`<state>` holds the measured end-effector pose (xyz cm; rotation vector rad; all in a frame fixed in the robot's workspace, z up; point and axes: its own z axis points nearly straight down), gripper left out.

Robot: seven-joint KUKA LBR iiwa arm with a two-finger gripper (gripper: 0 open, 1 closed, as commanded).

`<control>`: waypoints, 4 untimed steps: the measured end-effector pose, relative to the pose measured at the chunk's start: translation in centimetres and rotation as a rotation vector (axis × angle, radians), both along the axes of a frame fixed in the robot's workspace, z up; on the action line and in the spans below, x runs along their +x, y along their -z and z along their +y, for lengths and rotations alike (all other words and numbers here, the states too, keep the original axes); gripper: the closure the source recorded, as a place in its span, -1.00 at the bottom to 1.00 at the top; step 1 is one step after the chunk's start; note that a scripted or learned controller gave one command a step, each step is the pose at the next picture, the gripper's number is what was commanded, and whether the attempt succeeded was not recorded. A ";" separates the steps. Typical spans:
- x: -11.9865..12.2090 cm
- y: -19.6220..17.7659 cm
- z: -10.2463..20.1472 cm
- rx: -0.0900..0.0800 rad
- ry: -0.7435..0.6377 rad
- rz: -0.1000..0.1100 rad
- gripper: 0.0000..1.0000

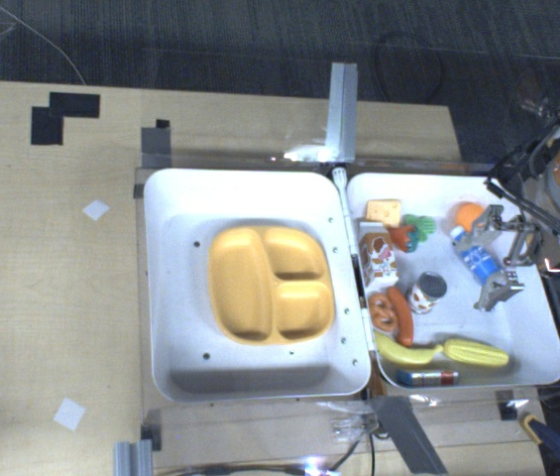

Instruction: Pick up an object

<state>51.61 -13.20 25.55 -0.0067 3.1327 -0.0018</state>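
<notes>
**Two white bins, with the gripper above the right one**

Two shallow white bins are set side by side on a pale wooden bench (pixel 61 296). The left bin (pixel 170 266) is occupied by a yellow divided tray (pixel 267 283), which is laid near its middle. The right bin (pixel 527 315) is crowded with small things. A yellow corn cob (pixel 475 351) and a banana (pixel 405 351) are laid end to end along its near wall, with a red and black marker (pixel 425 376) just below them. A pretzel (pixel 382 311) and a red sausage-like piece (pixel 401 314) are placed beside the left wall, below a printed packet (pixel 380 256). A cracker (pixel 384 211) is seen at the far left corner, with a green and red toy (pixel 413 231) next to it. A small dark round item (pixel 429 288) is set near the middle. The gripper (pixel 503 261) is reached in from the right, its fingers spread apart, with a blue bottle (pixel 478 262) seen between them; a grasp cannot be confirmed. An orange ball (pixel 469 213) is placed just beyond.
</notes>
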 end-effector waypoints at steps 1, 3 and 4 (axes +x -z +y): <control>-0.2 -9.0 8.6 0.003 0.113 -0.008 -1.00; 0.1 11.7 4.7 0.002 -0.209 0.011 -1.00; 4.1 11.6 1.8 -0.001 -0.178 0.000 -1.00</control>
